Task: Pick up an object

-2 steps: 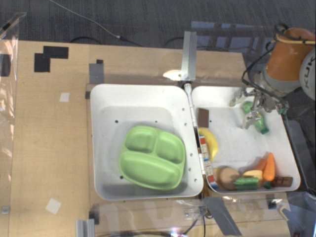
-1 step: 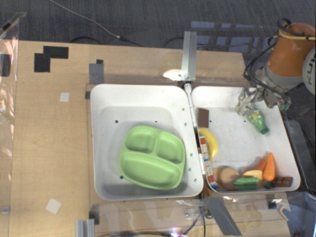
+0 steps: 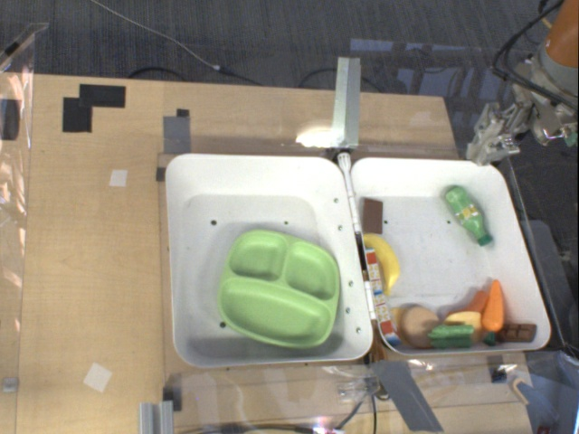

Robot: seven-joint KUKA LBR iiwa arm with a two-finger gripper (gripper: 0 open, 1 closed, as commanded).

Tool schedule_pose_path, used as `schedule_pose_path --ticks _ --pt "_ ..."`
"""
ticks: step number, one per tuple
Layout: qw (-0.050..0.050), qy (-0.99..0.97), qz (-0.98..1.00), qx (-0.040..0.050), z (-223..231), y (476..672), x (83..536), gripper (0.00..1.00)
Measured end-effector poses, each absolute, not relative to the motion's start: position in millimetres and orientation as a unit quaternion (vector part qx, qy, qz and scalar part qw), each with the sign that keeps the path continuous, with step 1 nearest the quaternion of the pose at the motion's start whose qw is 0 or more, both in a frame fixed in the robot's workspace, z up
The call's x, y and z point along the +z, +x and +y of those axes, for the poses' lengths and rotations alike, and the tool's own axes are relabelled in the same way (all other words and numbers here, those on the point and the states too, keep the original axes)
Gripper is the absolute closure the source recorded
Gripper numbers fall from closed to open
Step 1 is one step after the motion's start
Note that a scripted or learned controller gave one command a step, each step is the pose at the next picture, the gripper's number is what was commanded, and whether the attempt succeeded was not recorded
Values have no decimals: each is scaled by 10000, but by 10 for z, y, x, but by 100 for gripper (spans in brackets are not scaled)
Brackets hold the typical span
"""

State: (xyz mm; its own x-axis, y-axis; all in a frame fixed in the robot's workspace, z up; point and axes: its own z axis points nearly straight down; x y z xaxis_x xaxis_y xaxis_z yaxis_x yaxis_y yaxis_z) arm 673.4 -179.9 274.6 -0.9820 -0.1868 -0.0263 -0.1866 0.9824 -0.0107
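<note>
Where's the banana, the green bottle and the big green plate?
banana (image 3: pixel 388 262), camera view, middle of its yellow curve.
green bottle (image 3: pixel 467 213), camera view, middle of its body, on the label.
green plate (image 3: pixel 280 287), camera view, ridge between its compartments.

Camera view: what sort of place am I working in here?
Probably a robotics lab test bench, not a kitchen. Two white bins sit fixed on a wooden bench, holding toy food such as a banana and green bottle, plus a green divided tray.
</note>
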Motion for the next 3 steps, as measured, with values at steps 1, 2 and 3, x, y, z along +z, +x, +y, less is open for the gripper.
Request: schedule_pose_path --ticks 1,2,3 --pt "72 520 9986 -3 -1658 6712 3049 100" --pt "53 2118 9773 3 -1612 6664 2956 100" --pt "113 2093 9778 2 -1601 6688 3102 100"
